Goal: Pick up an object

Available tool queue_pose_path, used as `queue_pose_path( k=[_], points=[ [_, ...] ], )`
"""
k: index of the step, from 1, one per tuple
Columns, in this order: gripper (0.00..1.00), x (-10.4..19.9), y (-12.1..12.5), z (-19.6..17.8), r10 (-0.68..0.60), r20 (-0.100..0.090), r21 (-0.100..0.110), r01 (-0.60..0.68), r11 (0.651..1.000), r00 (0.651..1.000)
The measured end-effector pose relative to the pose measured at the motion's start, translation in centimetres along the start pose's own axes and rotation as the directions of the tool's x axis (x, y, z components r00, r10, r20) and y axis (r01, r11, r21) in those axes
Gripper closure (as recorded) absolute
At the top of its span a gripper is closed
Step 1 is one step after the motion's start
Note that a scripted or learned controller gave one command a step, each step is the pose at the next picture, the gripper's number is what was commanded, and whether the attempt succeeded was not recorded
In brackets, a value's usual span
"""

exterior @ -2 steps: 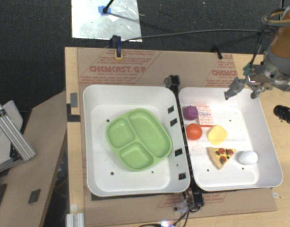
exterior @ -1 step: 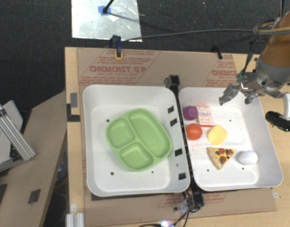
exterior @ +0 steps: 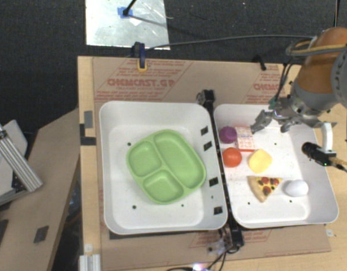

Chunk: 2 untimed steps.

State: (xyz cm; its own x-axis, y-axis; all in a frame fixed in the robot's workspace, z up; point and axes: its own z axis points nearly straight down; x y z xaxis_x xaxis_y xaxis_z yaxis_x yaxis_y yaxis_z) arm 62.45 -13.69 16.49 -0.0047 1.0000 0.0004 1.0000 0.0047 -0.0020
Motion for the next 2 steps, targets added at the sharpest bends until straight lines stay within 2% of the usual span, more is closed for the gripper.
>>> queue_pose_path(
  k=[1,2],
  points=[
    [0.00,0.3,0.5,4.3,-0.001,0.000,-0.001,0.001,1.000,1.000],
    [1.00,0.2,0.7,2.9,-0.002,0.002,-0.008,0.002,1.000,1.000]
  ],
)
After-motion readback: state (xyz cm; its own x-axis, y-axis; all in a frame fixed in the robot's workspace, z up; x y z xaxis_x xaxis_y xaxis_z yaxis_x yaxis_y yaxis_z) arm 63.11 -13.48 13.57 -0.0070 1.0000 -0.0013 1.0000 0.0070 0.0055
